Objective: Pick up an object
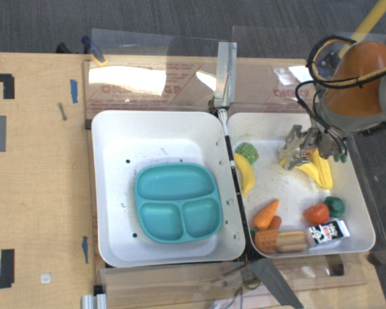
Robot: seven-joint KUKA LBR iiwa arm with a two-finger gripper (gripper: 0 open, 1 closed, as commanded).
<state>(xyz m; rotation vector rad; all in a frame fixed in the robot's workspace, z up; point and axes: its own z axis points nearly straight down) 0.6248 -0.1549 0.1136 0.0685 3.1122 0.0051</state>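
The tool (301,152) hung low in the right bin (359,192) just beside the yellow corn (320,170), presumably placed to grab it, though whether it was clenched or released could not be told; nothing visibly sat in its grasp.

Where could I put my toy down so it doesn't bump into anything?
The left bin has bare white floor all round the teal tray, widest along the back. In the right bin, a bare patch sits mid-floor between the banana, carrot and tomato. Its front edge and the spot by the tool are crowded.
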